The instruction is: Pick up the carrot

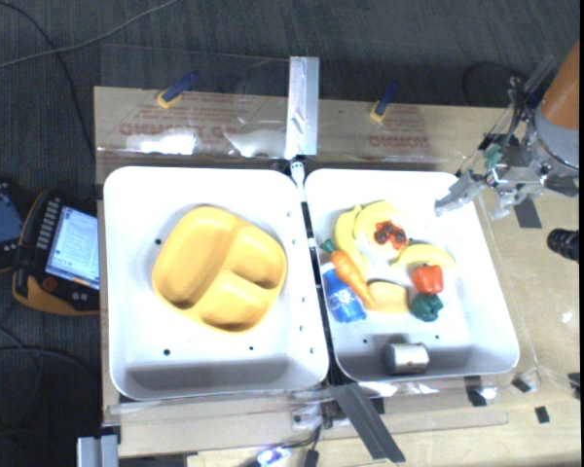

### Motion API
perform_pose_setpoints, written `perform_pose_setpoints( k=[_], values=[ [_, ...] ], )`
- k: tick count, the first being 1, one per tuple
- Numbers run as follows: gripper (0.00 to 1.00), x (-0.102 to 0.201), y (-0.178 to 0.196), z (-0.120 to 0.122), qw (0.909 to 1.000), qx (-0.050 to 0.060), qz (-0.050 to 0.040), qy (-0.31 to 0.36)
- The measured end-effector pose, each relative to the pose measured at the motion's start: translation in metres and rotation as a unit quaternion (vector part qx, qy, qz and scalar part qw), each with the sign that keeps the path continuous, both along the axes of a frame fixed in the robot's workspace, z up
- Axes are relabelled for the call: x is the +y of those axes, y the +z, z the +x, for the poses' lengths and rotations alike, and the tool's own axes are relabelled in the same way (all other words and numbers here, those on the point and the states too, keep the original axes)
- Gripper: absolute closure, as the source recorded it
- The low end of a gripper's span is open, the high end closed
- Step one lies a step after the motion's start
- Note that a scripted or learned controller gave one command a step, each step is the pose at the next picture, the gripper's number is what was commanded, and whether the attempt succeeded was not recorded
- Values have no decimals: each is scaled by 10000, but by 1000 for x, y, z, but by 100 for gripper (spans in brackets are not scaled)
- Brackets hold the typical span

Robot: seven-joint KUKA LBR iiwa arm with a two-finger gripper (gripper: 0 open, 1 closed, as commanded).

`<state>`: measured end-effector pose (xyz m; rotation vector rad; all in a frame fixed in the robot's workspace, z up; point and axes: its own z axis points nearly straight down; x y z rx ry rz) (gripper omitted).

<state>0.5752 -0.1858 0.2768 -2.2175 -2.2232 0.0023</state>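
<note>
carrot (349, 275) in right bin (496, 290), pincer (464, 195) nearby

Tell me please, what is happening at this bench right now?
A grey robot arm with an orange band reaches in from the right. Its tool hangs over the upper right edge of the right bin, holding nothing. The carrot it should pick up lies untouched in that bin among other toy foods, beside a blue packet. The left bin holds a yellow sectioned plate.
</note>
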Motion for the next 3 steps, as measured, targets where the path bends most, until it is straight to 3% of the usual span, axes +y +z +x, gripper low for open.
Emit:
perform_pose_setpoints(
  k=[1, 2, 3],
  values=[
    [0, 66, -104, 0, 9959, 1, 6, 902],
    [0, 82, -186, -27, 9930, -76, -23, 1181],
    [100, 83, -176, -26, 9929, -85, -9, 1185]
  ],
)
